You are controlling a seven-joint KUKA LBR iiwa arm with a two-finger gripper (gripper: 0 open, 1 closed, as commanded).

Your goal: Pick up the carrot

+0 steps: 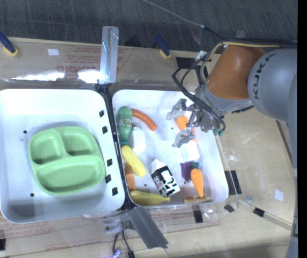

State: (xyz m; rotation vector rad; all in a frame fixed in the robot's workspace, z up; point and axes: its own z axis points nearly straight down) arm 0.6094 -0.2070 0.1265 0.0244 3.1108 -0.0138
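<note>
Pincer [179, 125] low over the upper right part of the right bin [221, 168], fingers [176, 110] spread well apart, one toward the top of the frame and one toward the bottom. Between them a small orange piece [182, 121]; hard to tell whether gripped or merely lying in the gap, and hard to tell what it is. Just right of the pincer, the wrist with its loop of black cables, then the orange band [229, 71] and the grey arm [274, 85] running off toward the upper right of the frame.

Just below the lower finger, a white block [191, 152]. Below that, a small purple thing [185, 170], and touching its right side the carrot [197, 183], orange with a green top, lying in the lower right corner of the right bin, tip toward the bottom edge, well clear of the pincer.

Left of the pincer, an orange sausage [144, 120], slanted. Along the left wall of the same bin, a green vegetable [124, 123], then a corn cob [134, 161] below it. Near the bottom middle, a black-and-white carton [165, 180], and under it a banana [149, 198] along the lower wall.

Further left, the left bin [2, 144] with a green divided plate [66, 160] in its middle.
</note>
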